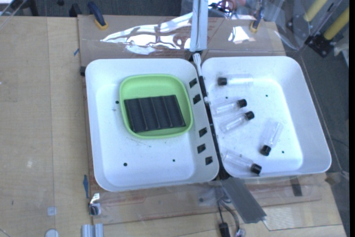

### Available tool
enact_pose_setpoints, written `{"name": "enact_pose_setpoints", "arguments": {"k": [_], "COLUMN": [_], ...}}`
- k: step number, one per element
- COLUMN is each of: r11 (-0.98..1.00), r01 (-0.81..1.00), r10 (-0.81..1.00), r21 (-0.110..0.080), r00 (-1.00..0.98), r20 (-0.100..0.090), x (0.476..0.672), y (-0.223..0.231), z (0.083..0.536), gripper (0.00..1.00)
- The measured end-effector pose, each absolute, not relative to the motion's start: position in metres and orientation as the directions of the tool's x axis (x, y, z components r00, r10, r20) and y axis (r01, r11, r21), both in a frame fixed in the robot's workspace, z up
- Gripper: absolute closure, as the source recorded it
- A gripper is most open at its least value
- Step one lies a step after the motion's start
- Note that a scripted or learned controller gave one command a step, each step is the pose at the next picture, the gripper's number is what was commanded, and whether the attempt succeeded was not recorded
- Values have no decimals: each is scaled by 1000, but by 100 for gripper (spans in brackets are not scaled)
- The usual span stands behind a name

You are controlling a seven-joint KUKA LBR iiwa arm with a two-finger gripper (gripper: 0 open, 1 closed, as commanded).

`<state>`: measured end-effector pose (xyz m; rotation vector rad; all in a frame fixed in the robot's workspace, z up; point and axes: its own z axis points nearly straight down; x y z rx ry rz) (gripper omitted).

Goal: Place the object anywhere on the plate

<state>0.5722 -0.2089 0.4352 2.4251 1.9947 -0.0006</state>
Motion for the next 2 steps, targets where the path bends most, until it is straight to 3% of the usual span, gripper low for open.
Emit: {"name": "enact_pose_setpoints", "arguments": {"k": [1, 2], "r11": [-261, -364], "r01": [965, 931], "r10": [965, 931], "r21": [3, 4], "r00": [261, 364], "r20": [-2, -2], "x": [634, 668], "y": [-214, -214], "z": [426, 435], "gripper": [0, 0]}}
